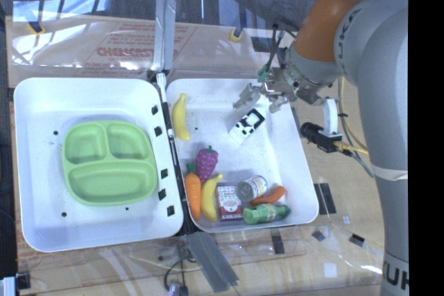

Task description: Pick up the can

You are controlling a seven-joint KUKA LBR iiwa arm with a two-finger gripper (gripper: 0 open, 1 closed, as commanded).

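The can [252, 188] is small and silver with a red and white label. It lies on its side near the front of the right bin [295, 149], among toy foods. My gripper [261, 100] hovers over the back part of that bin, well behind the can and apart from it. Its fingers are spread open with nothing between them. Just below the fingertips lies a black and white box [248, 126].
Around the can are a red packet [227, 203], an orange carrot [270, 195], a green item [266, 213], a yellow piece [210, 192], another carrot [193, 195] and purple grapes [206, 162]. A banana [180, 116] lies by the left wall. The left bin holds a green divided plate [109, 161].
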